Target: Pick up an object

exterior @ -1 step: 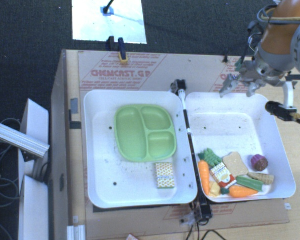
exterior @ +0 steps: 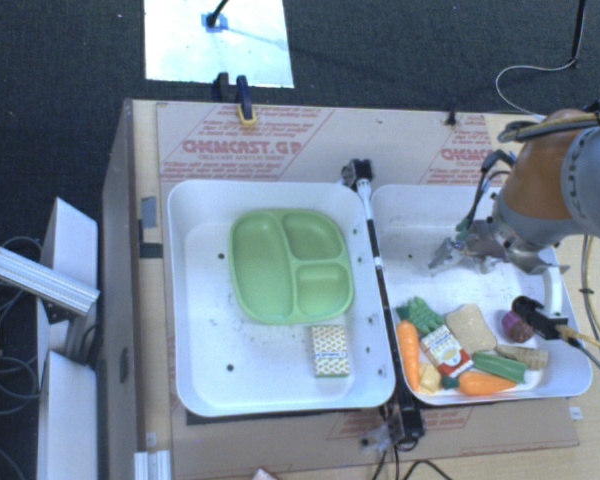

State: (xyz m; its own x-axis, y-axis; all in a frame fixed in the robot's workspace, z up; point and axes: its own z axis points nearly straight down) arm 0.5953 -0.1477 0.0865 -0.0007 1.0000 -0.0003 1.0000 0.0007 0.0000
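Note:
My gripper (exterior: 446, 258) hangs low over the back half of the right bin (exterior: 420, 223), above bare white floor. In front of it lies a heap of toy food: an orange carrot (exterior: 408, 352), a green leafy piece (exterior: 422, 315), a tan bread slice (exterior: 470, 328), a small red and yellow packet (exterior: 445, 349), a green pod (exterior: 500, 366) and a purple piece (exterior: 516, 325). The gripper stands behind the heap, apart from it, and nothing shows in its grasp.
The left bin (exterior: 195, 268) holds a green divided plate (exterior: 290, 265) and a small patterned box (exterior: 330, 350) at its front. A black divider rail (exterior: 375, 258) runs between the bins. The grey arm with its orange band (exterior: 555, 173) crosses the right bin's far right side.

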